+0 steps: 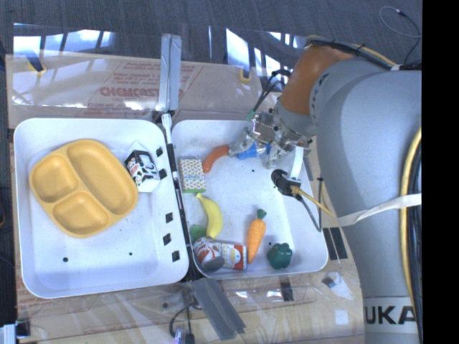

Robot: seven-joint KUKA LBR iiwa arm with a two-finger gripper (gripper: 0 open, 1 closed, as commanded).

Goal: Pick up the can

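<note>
The can (219, 255), red and white, lies on its side at the near edge of the right bin (301, 224). It rests between a small green piece on its left and a carrot (255, 238) on its right. My gripper (264, 143) is low over the far right corner of that bin, well away from the can. It sits right beside a small blue item (244, 151); whether it touches it is hidden by the wrist.
A banana (210, 216), a green pepper (280, 255), an orange sausage-like piece (214, 158) and a checkered box (192, 175) share the right bin. The left bin (43, 264) holds a yellow divided plate (82, 185) and a black-and-white carton (143, 169).
</note>
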